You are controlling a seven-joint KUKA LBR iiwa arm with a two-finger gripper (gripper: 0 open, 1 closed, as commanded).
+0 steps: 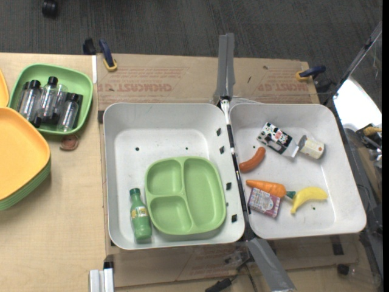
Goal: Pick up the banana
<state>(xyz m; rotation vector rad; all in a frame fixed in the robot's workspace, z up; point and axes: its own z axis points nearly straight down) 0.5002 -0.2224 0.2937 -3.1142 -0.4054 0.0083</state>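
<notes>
Cardboard-topped bench (182,81) (grey carpet (182,11) behind) bears banana (309,197).

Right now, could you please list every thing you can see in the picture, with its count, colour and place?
banana: 1, yellow, right bin, near front
carrot: 1, orange, right bin, left of banana
pink packet: 1, pink, under carrot
sausage: 1, orange-red, right bin, left side
black-and-white box: 1, right bin, back
cream block: 1, right bin, back
divided plate: 1, green, left bin
bottle: 1, green, left bin, front left
green tray: 1, holding dark vials, bench left
orange plates: stack, far left
</notes>
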